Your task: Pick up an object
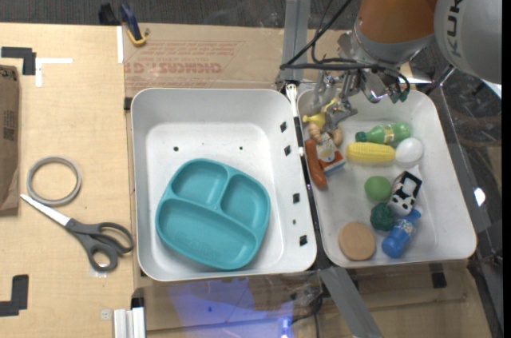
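My gripper [338, 101] hangs low over the far left corner of the right bin [447, 169], under the orange wrist band. Just below it lie a small yellow piece [314, 121], a little toy figure [326, 145] and a red sausage [316, 169] along the bin's left wall. Further right are a yellow corn cob [371, 153], a green bottle [389, 133] and a white egg [409, 150]. Toward the near side sit a green ball [378, 188], a black-and-white cow toy [406, 195], a blue item [397, 241] and a tan disc [357, 240].
The left bin [152, 129] holds a teal divided plate [213, 212]. On the bench to the left lie scissors [88, 233] and a tape ring [54, 179]. Cables hang from the wrist above the right bin's far edge.
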You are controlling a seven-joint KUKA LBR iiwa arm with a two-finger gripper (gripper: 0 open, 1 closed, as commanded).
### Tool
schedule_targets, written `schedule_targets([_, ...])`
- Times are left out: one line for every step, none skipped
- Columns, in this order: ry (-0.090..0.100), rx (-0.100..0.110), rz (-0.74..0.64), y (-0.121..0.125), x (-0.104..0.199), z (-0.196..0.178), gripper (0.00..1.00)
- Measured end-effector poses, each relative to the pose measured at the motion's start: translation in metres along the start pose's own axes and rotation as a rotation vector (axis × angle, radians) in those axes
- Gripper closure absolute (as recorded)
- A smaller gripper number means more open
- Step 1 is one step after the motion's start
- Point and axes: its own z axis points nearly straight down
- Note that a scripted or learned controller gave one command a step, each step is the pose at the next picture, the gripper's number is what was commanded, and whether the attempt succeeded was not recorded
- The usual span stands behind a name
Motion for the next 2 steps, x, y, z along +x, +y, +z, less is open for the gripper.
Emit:
schedule_targets([-0.002, 0.003, -0.027, -0.058, 0.022, -0.091, 1.00])
schedule_targets([0.001, 0.000, -0.195, -0.037, 0.014, -0.059, 1.00])
